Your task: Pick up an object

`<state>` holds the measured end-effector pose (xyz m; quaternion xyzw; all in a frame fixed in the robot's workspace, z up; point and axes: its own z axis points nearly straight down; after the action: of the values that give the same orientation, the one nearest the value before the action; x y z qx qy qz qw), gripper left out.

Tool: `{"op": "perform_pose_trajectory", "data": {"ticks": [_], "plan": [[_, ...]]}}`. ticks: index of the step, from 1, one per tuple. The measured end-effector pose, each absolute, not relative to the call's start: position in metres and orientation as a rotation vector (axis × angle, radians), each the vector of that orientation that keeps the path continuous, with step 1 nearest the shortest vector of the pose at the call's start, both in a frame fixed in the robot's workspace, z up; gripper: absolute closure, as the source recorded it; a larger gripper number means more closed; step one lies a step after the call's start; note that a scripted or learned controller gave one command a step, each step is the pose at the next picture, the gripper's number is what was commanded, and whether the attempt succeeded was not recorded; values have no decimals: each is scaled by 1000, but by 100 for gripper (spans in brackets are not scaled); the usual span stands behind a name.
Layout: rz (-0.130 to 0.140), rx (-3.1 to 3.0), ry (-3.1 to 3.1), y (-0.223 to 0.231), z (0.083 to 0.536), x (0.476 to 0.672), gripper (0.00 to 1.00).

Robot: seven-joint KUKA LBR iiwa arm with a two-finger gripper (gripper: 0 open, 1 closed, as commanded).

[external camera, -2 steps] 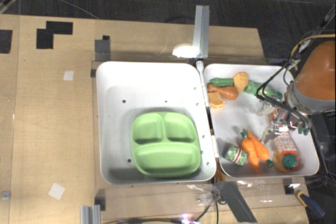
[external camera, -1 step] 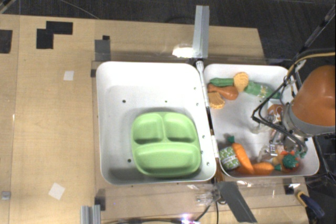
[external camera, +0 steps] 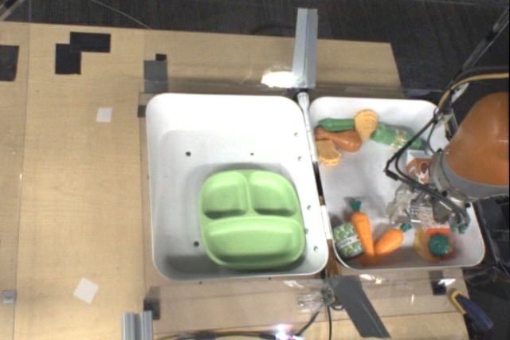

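Overhead view: two white bins side by side, arm over the right one.

Left bin [external camera: 171, 171] holds a green compartment tray [external camera: 251, 217], lying toward its near side. Right bin [external camera: 374, 171] holds toy food: a green piece, tan and orange pieces at the far edge; two carrots [external camera: 373, 236] and a small green can [external camera: 347, 236] near the front. Gripper [external camera: 420, 209] sits low over the right bin's near right part, beside a red-and-green item [external camera: 438, 243]. Orange wrist band [external camera: 482, 135] at right edge.
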<state>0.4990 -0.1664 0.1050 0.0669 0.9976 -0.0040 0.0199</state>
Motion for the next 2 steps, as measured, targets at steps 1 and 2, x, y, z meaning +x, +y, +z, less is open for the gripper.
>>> {"op": "perform_pose_trajectory", "data": {"ticks": [1,2], "plan": [[-6,-136,3126,-181,178,490,100],[-8,-540,3084,-206,186,503,100]]}}
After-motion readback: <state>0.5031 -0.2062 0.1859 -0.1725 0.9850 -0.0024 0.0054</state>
